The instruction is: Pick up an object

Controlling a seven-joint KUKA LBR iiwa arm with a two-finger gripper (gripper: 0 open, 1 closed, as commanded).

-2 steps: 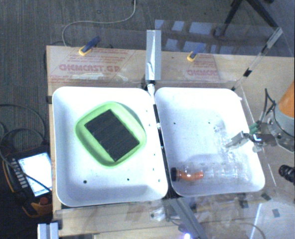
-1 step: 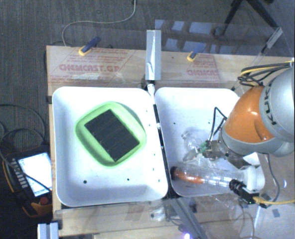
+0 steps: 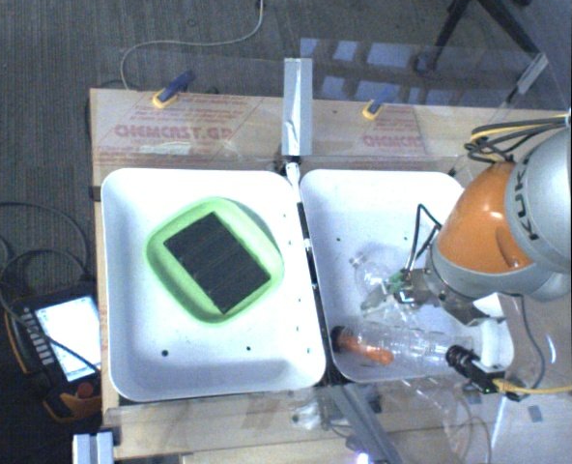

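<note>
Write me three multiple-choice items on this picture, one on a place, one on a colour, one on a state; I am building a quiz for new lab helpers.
1. Where does the green dish lie?
A. In the left bin
B. In the right bin
C. On the floor

2. What colour is the pad inside the dish?
A. White
B. Red
C. Dark grey to black

3. How does the clear plastic bottle stand?
A. Upright in the left bin
B. On its side in the right bin
C. Stacked on the dish

Key: 1 A, the dish sits in the middle of the left bin. 2 C, the dark pad fills its hollow. 3 B, the bottle lies flat near the front wall of the right bin, its orange end toward the divider.
</note>
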